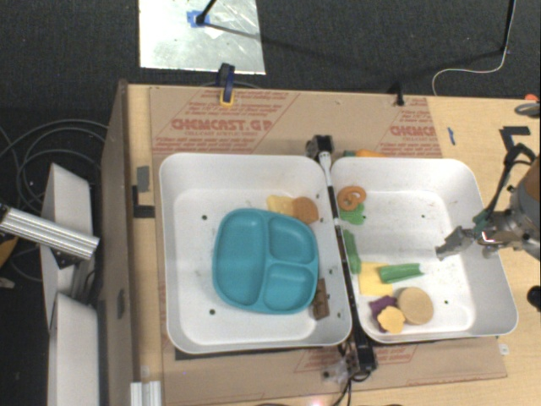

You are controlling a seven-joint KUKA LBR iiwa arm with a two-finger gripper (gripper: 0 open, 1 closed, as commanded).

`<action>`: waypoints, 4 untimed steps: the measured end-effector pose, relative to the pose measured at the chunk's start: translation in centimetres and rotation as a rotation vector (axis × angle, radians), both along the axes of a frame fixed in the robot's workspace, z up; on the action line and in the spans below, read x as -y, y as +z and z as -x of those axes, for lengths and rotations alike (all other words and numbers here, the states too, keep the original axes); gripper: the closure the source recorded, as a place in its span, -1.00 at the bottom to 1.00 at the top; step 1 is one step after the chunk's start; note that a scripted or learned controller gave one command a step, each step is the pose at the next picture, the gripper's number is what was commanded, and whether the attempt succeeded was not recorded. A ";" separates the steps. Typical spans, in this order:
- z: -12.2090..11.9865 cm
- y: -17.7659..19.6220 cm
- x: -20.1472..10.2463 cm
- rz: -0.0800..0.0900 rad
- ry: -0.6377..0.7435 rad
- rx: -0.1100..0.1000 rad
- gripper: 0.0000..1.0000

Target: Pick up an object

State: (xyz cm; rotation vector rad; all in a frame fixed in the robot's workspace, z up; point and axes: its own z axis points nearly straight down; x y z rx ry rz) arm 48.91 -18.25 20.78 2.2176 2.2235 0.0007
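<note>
The right bin (423, 174) holds several toy foods along its left and front sides. An orange pretzel (351, 197) lies at the back left with a green piece (352, 217) just below it. A green bar (399, 271) rests on a yellow wedge (370, 280). Near the front are a purple piece (382, 303), a small yellow piece (390, 319) and a tan round biscuit (415, 305). My gripper (461, 240) hangs over the right side of this bin, to the right of the green bar and apart from every object. Nothing shows in its grasp.
The left bin (190, 227) carries a blue divided plate (264, 260), a yellow piece (279, 203) and a brown round piece (305, 210) at its back right, and a dark brown piece (321, 299) by the divider. The arm's wrist (516, 231) reaches over the right bin's right rim.
</note>
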 end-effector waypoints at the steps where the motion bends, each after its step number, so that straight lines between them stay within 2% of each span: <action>1: 0.2 -0.9 -9.2 -0.005 0.010 -0.001 -1.00; 2: -1.5 -11.6 -9.4 -0.002 0.000 -0.006 -1.00; 3: -10.8 -12.2 0.4 0.008 -0.004 0.010 -1.00; 4: 0.8 -12.4 -0.2 -0.003 -0.007 -0.009 -1.00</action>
